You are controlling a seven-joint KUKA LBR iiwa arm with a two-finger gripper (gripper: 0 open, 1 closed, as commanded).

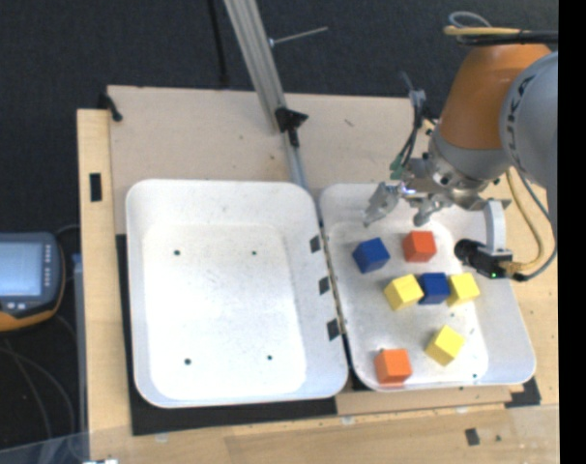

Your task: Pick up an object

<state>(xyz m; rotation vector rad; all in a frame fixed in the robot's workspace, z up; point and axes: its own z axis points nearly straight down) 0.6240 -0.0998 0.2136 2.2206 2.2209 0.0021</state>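
We hovered our hand [401,201], its fingers spread wide and empty, over the right white plastic bin [506,356]; the small orange cube [420,246] sat just below it; the blue cube [371,254] lay alongside.

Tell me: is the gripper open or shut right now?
Open: the gripper hangs over the right bin with its two fingers spread and nothing between them.
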